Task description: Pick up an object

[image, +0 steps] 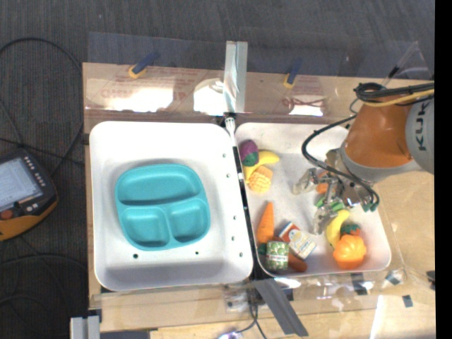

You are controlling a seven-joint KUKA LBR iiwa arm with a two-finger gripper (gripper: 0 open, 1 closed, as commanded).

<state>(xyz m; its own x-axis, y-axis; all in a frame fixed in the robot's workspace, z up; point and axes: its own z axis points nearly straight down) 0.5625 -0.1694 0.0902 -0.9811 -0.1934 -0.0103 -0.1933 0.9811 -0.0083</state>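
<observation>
Two white bins on the bench, seen from above. The left bin holds a teal tray with three compartments, lying flat near its middle. The right bin holds toy foods: a purple piece at the upper left, touching a yellow piece and a corn cob just below it; a carrot along the left wall; a green can and a small box near the front wall; a banana and an orange pumpkin touching each other in the front right corner. The arm, with its orange band, reaches in from the right, and the gripper hangs low over the right half of this bin, just above the banana. Whether its fingers are spread, closed, or around anything cannot be told. A handheld screen lies on the floor at far left.
</observation>
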